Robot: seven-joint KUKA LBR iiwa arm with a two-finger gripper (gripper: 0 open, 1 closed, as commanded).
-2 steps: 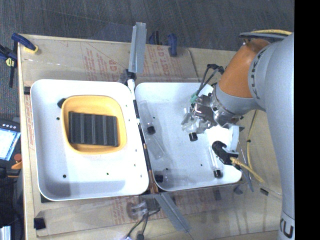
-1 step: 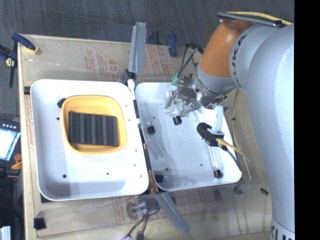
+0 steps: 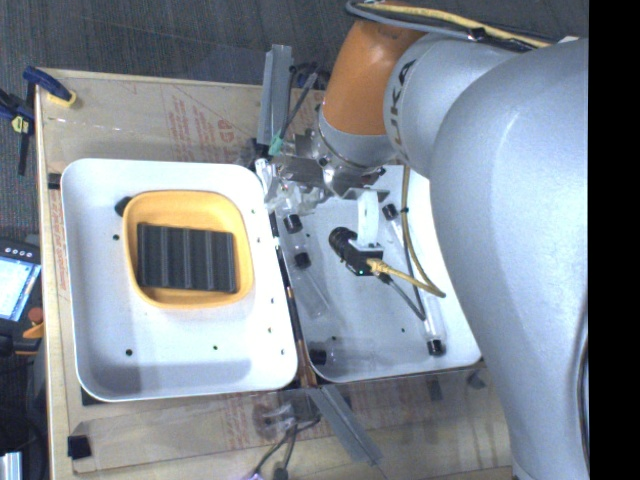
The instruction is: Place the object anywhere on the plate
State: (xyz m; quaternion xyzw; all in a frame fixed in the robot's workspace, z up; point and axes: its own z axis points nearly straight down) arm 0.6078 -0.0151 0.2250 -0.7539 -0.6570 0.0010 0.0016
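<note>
The plate (image 3: 188, 211) is yellow-orange with a dark ridged centre and lies in the left white bin (image 3: 100, 358). My gripper (image 3: 286, 194) hangs under the orange-banded wrist (image 3: 362, 78), at the upper-left corner of the right bin (image 3: 390, 363), just right of the divide between the bins. It is to the right of the plate's upper right corner and apart from it. Two small dark pieces (image 3: 293, 224) (image 3: 301, 261) lie on the right bin's floor just below the gripper. I cannot make out anything held between its fingers.
The grey arm covers the right side of the right bin. A black fitting (image 3: 346, 245) with a yellow cable (image 3: 412, 281) hangs over that bin's middle. A grey upright bracket (image 3: 275, 93) stands behind the bins. The wooden bench (image 3: 150, 103) surrounds both bins.
</note>
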